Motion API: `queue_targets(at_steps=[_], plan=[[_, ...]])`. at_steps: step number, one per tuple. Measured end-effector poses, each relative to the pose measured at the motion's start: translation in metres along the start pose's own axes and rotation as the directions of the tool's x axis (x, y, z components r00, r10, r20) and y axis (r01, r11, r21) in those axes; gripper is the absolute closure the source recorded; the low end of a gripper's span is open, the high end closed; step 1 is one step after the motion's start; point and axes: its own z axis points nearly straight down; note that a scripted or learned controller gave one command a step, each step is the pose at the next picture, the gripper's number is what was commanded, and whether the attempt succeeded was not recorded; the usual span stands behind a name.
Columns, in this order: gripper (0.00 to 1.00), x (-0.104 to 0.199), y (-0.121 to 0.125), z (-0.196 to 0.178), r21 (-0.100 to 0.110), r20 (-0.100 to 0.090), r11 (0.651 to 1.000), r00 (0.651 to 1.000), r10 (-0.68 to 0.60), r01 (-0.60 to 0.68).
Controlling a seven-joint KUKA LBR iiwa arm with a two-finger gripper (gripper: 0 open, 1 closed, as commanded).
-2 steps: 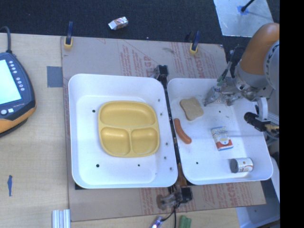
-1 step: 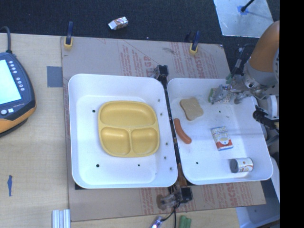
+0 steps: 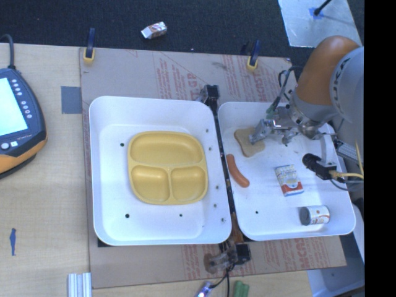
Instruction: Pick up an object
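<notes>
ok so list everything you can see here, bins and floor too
white bins: 2, white, side by side on the bench
divided plate: 1, yellow, in the left bin
toast-shaped piece: 1, tan, top of the right bin, at the gripper
sausage: 1, orange-red, left side of the right bin
small carton: 1, white and red, middle of the right bin
small can: 1, white with grey end, lower right bin, on its side
teach pendant: 1, grey and orange, left bench edge
wrapper: 1, silvery, dark floor
arm: 1, grey and orange, from the right
gripper: 1, metal, over the right bin
</notes>
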Motion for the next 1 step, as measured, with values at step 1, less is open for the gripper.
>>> queue_targets(at_steps=[1], plan=[[0.0, 0.0466, -0.0125, 0.003, -0.004, 0.001, 1.0, 1.0, 0.001, -0.001]])
